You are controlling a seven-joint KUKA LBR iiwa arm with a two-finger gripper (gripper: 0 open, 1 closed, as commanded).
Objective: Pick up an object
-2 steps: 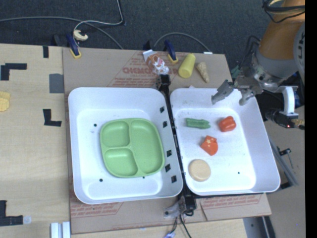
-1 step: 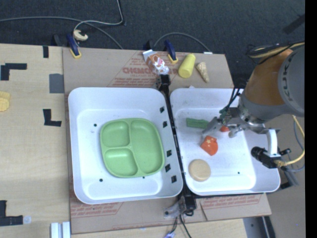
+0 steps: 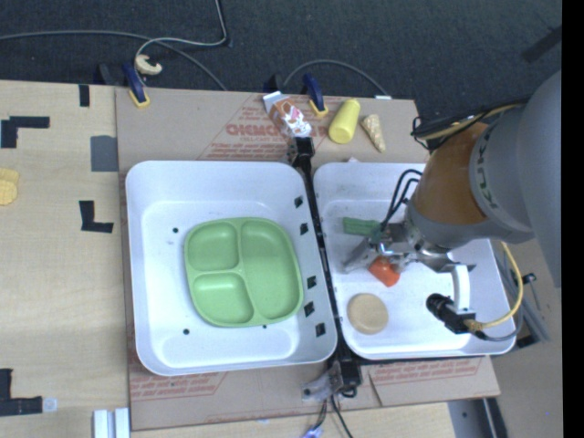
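Gripper [image 3: 365,255] over the right white bin [image 3: 474,340] — finger state cannot be told; small red-orange block [image 3: 385,272] touches it at four o'clock.

Right bin [image 3: 474,340]: arm's wrist and gripper [image 3: 363,252] crowd the middle, with a green item [image 3: 358,226] and an orange-red item [image 3: 385,272] close under the fingers; a tan disc [image 3: 369,313] sits near the front wall, open floor to its right. Left bin [image 3: 151,245]: green divided plate [image 3: 243,270] takes the centre, leaving bare margins along the walls. Black clips [image 3: 310,286] stud the shared divider.
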